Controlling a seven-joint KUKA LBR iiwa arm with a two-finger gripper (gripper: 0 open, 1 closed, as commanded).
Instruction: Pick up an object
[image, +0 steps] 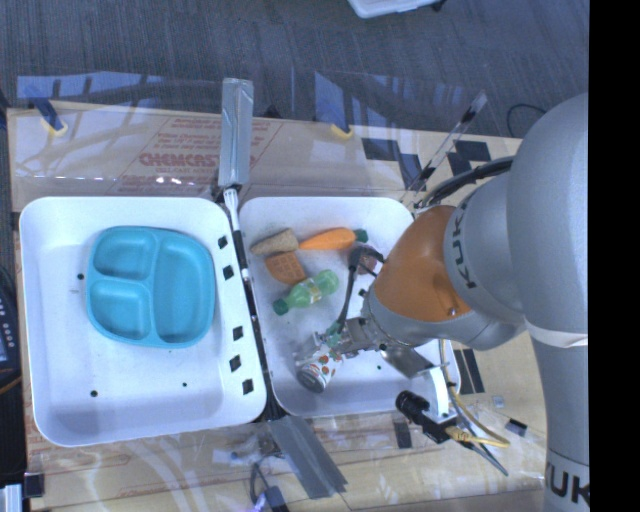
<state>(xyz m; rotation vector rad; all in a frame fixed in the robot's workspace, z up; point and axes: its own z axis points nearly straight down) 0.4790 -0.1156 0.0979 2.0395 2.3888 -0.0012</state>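
Note:
The right bin (300, 405) holds several things. An orange carrot (330, 239) lies at the back beside a tan bread piece (273, 241). Just in front of them is a square brown waffle (285, 267), and a green bottle (308, 292) lies on its side in the middle. A small printed can (318, 370) lies tilted near the front wall. My gripper (340, 342) reaches down from the right and sits right at the can's upper end, touching or nearly touching it. The arm's orange band hides the wrist above it.
The left bin (40, 300) holds a blue divided plate (152, 286). A ridge with black clips (240, 310) separates the two bins. The arm's bulk covers the right bin's right side.

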